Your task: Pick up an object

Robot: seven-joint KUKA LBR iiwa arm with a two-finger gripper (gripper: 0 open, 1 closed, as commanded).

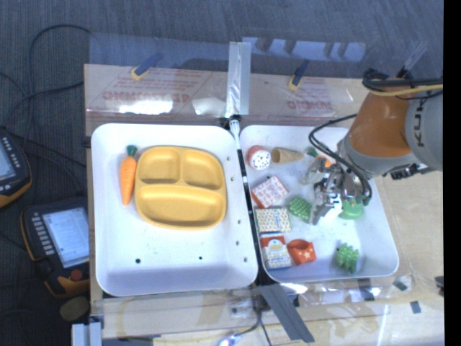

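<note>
Down in the right-hand white bin (382, 254) the metal claw (325, 202) hung low — I cannot tell whether it was apart or together. Just left of the claw lay a small bumpy green toy (300, 208), nearly touching it. Just right sat a round green piece (352, 209). Farther left lay a pink-and-white printed box (270, 191), and below the claw a red toy with a star (302, 251) and a green knobbly block (346, 257). Well off to the left — in the other white bin (108, 251) — rested a yellow divided plastic plate (180, 187) beside an orange toy carrot (127, 176).
</note>
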